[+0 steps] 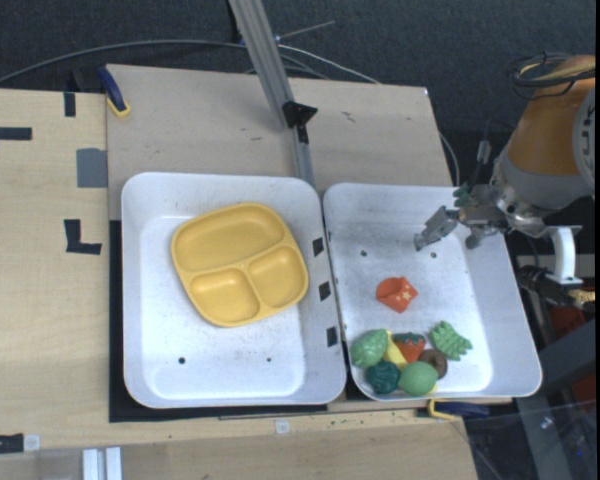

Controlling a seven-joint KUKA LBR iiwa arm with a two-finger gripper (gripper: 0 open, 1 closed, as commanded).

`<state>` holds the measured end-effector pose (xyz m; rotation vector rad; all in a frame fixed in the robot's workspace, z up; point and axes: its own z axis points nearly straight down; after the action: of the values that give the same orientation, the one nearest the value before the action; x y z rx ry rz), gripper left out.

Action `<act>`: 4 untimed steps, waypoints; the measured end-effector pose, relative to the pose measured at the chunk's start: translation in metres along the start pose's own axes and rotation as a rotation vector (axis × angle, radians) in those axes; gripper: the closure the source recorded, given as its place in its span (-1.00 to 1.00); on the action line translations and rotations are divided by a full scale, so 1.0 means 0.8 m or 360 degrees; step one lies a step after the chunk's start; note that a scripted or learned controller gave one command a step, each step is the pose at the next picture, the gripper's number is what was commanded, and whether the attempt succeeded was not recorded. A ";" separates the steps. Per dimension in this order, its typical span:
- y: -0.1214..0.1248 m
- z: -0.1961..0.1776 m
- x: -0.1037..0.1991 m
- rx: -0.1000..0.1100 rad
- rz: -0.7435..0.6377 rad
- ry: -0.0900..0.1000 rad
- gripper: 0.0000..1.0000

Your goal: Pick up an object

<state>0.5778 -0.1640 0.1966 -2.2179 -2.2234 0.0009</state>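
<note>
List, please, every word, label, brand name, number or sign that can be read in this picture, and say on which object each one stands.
None: no word, number or brand can be read here.
Yellow tray: plain, no print.
Orange-red block: a pale mark on top, too small and blurred to read.
Arm's orange band: no legible marking.
Bench: black tape pieces, which are shapes and not letters.

two bins sit side by side on the bench [40, 268]. the left bin [145, 298] holds a divided tray [240, 264] in its upper middle. in the right bin [500, 308], one small block [396, 292] lies centrally (apart from the rest), with a toy cluster [410, 360] at the lower edge. the gripper [446, 226] hangs over that bin's upper part.
</note>
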 end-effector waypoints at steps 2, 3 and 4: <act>0.002 0.079 -0.004 0.0010 0.0002 0.0000 -1.00; 0.003 0.136 -0.003 -0.0002 0.0002 -0.0003 -1.00; 0.003 0.122 -0.003 -0.0002 0.0000 -0.0002 1.00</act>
<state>0.5801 -0.1662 0.0992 -2.2188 -2.2248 0.0012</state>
